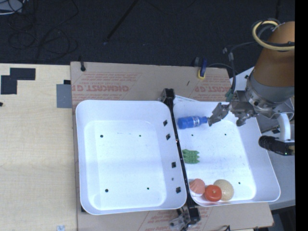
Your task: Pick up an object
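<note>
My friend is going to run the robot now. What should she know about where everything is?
Gripper: over the far side of the right bin, right next to the blue bottle. I can't tell whether it is gripping the bottle.
Bottle: lying on its side near the divider.
Green toy: mid bin, by the divider.
Pink piece, red ball and tan ball: bunched in the near corner.
Done: nothing clearly lifted yet.
Left: grasp one thing and raise it.
</note>
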Motion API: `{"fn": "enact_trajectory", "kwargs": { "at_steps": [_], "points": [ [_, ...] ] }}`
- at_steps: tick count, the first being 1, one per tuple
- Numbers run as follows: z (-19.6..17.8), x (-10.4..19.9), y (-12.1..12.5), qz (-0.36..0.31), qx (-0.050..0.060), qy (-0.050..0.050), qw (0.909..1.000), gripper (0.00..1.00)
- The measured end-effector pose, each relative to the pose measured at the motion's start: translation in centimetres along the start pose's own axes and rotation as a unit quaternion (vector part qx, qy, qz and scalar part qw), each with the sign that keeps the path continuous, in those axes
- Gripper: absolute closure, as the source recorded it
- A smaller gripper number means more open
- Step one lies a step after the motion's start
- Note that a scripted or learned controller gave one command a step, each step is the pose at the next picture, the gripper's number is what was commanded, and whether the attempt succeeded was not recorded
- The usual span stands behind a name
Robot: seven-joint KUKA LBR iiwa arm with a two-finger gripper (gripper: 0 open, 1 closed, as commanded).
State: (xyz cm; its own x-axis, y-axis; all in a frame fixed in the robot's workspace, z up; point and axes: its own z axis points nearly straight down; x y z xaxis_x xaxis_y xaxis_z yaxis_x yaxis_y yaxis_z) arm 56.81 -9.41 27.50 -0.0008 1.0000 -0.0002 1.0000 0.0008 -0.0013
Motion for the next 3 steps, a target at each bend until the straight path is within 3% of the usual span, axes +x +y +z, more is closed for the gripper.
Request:
{"fn": "enact_trajectory", "kwargs": {
  "at_steps": [1,2,3],
  "points": [
    [1.1,-5.6,-3.9,0.003,0.002,0.0,1.0,0.0],
    [-3.7,-10.3,-8.6,0.003,-0.001,-0.001,1.0,0.0],
    [-1.6,-12.0,-9.3,0.002,0.001,0.0,1.0,0.0]
  ]
}}
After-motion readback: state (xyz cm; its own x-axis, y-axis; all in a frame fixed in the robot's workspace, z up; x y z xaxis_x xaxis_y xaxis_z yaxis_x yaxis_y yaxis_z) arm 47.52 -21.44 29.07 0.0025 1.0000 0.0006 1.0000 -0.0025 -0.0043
